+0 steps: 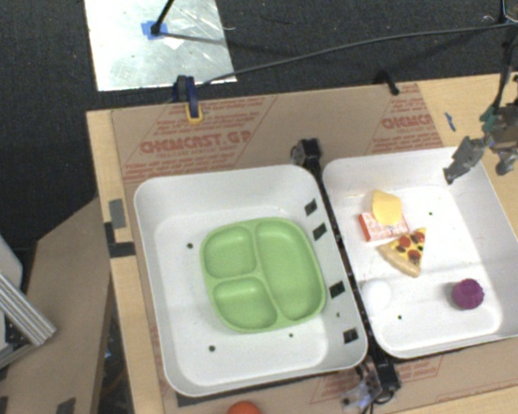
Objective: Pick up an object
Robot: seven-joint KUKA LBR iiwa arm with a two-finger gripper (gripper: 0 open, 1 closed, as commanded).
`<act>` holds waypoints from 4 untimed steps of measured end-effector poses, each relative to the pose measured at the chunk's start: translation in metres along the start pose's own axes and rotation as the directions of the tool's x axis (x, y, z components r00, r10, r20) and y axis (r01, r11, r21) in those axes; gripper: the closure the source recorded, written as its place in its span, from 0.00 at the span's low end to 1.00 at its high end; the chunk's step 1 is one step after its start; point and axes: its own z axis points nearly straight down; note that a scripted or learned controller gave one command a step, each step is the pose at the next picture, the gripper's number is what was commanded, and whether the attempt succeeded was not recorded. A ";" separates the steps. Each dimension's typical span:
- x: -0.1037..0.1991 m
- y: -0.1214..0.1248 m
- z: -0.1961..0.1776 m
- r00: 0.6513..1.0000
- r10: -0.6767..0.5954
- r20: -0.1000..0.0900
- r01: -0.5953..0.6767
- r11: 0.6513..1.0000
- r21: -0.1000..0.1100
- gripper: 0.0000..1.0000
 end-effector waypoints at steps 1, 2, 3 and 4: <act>0.001 0.002 -0.006 1.000 -0.003 0.003 0.003 1.000 -0.011 0.00; -0.006 0.004 0.053 1.000 0.000 0.002 0.001 1.000 -0.006 0.00; -0.004 0.004 0.116 1.000 -0.001 0.001 0.001 1.000 -0.006 0.00; -0.003 -0.005 0.164 1.000 -0.001 0.001 0.001 1.000 -0.007 0.00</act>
